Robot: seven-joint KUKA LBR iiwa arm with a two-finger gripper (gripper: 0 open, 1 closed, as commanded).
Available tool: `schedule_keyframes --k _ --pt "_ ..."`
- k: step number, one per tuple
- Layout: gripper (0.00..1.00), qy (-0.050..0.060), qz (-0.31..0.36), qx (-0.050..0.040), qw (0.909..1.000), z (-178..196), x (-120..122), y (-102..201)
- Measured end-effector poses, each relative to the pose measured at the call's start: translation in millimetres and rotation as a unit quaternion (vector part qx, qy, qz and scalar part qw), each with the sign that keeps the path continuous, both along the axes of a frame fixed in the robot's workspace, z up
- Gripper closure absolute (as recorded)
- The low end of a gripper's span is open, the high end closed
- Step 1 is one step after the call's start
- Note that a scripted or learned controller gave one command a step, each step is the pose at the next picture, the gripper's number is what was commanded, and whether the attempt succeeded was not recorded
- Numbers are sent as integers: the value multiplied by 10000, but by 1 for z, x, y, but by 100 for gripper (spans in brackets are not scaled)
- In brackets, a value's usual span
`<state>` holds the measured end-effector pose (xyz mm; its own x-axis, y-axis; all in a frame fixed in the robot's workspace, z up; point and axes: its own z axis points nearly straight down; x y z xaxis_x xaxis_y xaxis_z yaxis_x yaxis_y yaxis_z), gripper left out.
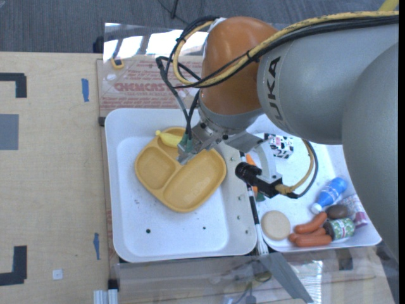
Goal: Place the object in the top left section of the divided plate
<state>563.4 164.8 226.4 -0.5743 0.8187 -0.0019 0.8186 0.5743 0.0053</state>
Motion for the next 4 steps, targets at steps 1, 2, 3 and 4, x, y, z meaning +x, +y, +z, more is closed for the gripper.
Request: schedule_keyframes --k 1,2,3,4 --pt "100 13 -596 -8 9982 16 104 -23" --pt "100 34 -1303 -7 9915 -28 66 -27" --pt "100 4 -796 -6 9968 12 104 -1" --pt "0 7 -794 -6 9968 12 104 -1"
